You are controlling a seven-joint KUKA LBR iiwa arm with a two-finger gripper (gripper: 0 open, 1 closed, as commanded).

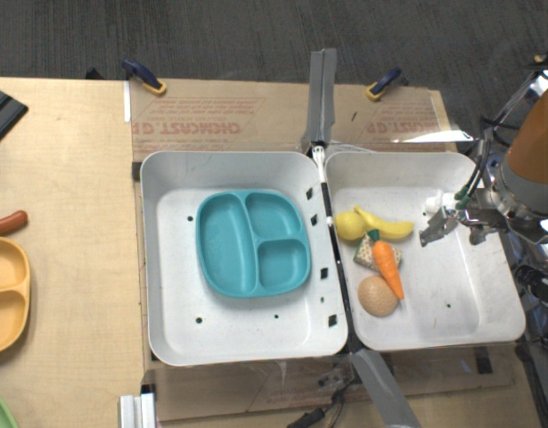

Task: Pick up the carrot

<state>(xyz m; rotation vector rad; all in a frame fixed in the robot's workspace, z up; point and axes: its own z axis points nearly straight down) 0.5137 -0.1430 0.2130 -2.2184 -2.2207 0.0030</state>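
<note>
Carrot (388, 266) looks like a light, rigid, smooth plastic toy; pinch across its thick upper end, clear of the egg (377, 296). End effector (438, 227) state: cannot tell.

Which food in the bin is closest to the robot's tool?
The yellow banana. It lies in the right bin, with its tip pointing toward the tool. The carrot and the egg lie lower and farther away.

Grey arm reaching in from right, gripper (440, 225) low, pointing left
</note>
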